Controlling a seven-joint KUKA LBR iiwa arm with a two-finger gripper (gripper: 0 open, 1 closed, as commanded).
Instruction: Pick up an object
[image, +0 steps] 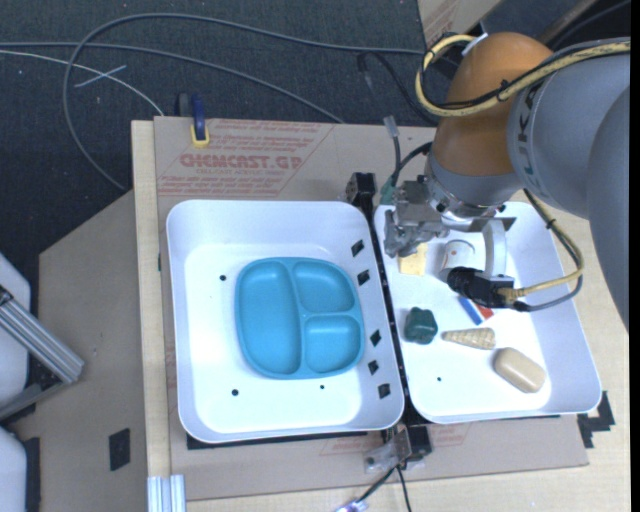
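While we are hanging low over the right bin (560, 390), our gripper (405, 235) is sitting near its upper left corner, close against the wall the two bins share. From this slanted view we cannot tell how the pincer is set, since the wrist and cabling are crowding it.

Just below it, toward five o'clock, a small tan block (411, 264) is lying on the bin floor, and we are judging this the likeliest target because it is nearest. Nothing is showing as caught in the pincer.

The other loose pieces are lying toward the bin's near half: a dark green lump (420, 325) at about six o'clock from the gripper, a pale cone (470, 339) just to its right, and a beige oval (519, 369) further toward four o'clock. A blue pen-like stick (468, 303) is resting between the block and the cone.

In the left bin (190, 300) a blue divided plate (298, 316) is lying flat in the middle, well apart from the arm.
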